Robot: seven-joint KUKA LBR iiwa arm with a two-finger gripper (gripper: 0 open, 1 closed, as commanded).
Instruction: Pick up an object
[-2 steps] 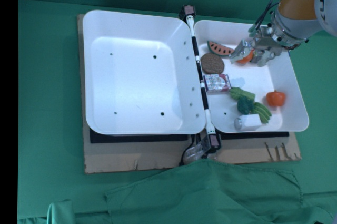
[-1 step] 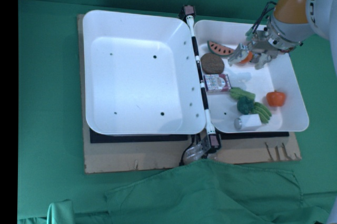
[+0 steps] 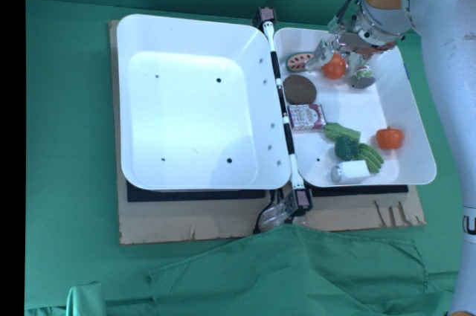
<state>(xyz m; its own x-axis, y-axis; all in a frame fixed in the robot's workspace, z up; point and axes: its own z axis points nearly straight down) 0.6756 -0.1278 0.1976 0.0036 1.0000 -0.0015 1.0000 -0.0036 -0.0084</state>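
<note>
In the right bin [image 3: 401,88], my gripper [image 3: 342,66] is lowered at the far end. Its fingers are spread, one fingertip [image 3: 321,56] to the left and the other to the right. An orange-red round fruit [image 3: 334,68] lies between them, close against the left finger. I cannot see the fingers pressing on it. A watermelon slice [image 3: 300,60] lies just left of the gripper, and a brown round disc [image 3: 299,88] sits below that.
The right bin also holds a pink box [image 3: 306,116], green vegetables [image 3: 341,131], a broccoli piece [image 3: 346,149], a red tomato [image 3: 389,137] and a white can [image 3: 349,172]. The left bin [image 3: 134,32] stands beside it. Green cloth [image 3: 297,273] lies in front.
</note>
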